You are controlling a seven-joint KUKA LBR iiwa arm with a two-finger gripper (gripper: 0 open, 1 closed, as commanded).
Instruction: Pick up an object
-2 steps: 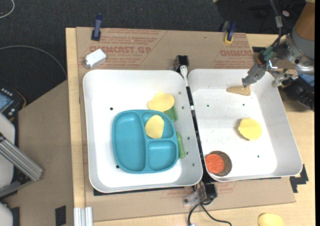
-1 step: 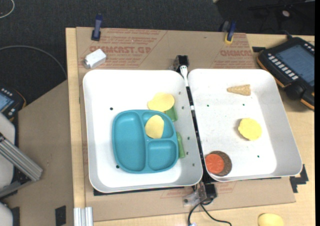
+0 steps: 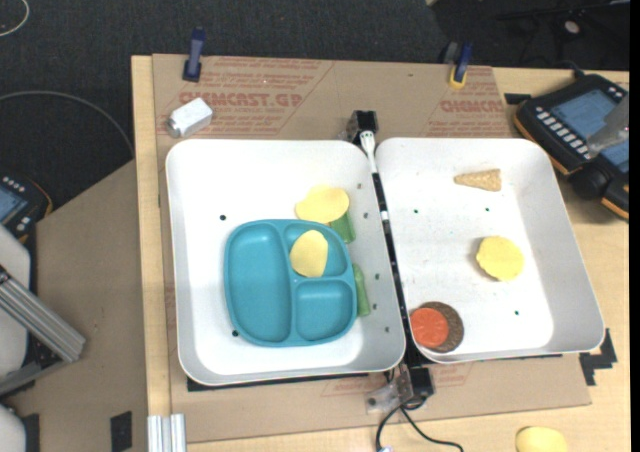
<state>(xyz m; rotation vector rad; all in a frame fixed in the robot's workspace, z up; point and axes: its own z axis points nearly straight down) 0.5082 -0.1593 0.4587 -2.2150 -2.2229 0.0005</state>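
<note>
In the left bin (image 3: 200, 190) lies a teal divided plate (image 3: 265, 285) with a yellow piece (image 3: 309, 254) resting on its top right compartment. A second yellow disc (image 3: 322, 206) sits just above the plate, over a green item (image 3: 345, 228). Another green sliver (image 3: 361, 292) peeks out at the plate's right edge. The right bin (image 3: 540, 325) holds a tan triangular piece (image 3: 480, 180), a yellow round piece (image 3: 499, 258) and a brown disc with an orange-red top (image 3: 435, 327) near its front left corner.
A black divider strip (image 3: 378, 210) runs between the bins. A white clip (image 3: 190, 117) and blue clamps (image 3: 194, 52) sit on the cardboard base behind them. A handheld controller (image 3: 580, 125) lies at the right, and a yellow object (image 3: 540, 440) at the bottom right.
</note>
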